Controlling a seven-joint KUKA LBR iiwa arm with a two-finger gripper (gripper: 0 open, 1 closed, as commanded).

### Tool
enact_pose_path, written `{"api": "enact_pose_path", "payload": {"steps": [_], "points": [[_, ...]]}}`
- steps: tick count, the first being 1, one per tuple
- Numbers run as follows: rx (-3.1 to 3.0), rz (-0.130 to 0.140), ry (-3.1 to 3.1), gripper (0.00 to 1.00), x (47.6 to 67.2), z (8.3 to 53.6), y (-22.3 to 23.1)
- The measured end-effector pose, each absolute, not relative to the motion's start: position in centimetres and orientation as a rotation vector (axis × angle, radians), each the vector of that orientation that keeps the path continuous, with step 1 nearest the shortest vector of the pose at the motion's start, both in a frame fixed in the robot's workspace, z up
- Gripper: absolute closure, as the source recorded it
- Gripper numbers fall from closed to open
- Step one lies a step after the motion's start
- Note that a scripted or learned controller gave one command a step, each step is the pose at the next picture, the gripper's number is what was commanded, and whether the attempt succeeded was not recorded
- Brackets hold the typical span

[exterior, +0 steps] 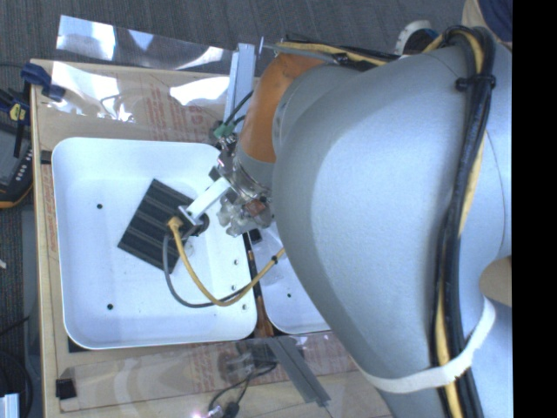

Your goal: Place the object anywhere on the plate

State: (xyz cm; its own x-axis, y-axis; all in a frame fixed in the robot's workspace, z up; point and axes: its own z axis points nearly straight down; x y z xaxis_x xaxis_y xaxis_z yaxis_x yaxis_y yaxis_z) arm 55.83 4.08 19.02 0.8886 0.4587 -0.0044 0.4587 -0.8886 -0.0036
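A black ribbed flat slab [153, 223] lies tilted in the left white bin [96, 294], a little right of the bin's middle. My gripper [237, 209] hangs over that bin's right rim, just right of the slab's upper corner. The big grey arm with its orange band [261, 103] reaches in from the right and covers most of the right bin [291, 312].
A sliver of the right bin's near-left corner shows below the arm. A clear plastic sheet [130, 50] lies behind the bins. A yellow and black device [13, 164] sits off the bench's left edge. The left bin's floor is bare to the left of and in front of the slab.
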Motion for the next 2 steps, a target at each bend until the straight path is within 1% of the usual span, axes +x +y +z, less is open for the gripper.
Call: {"api": "enact_pose_path", "payload": {"steps": [1, 2], "points": [[-2.926, 0.004, -1.138, 1.00, 57.7, 21.7, -2.7], [-2.940, 0.005, -1.098, 1.00, 61.9, 23.0, 5.5]]}}
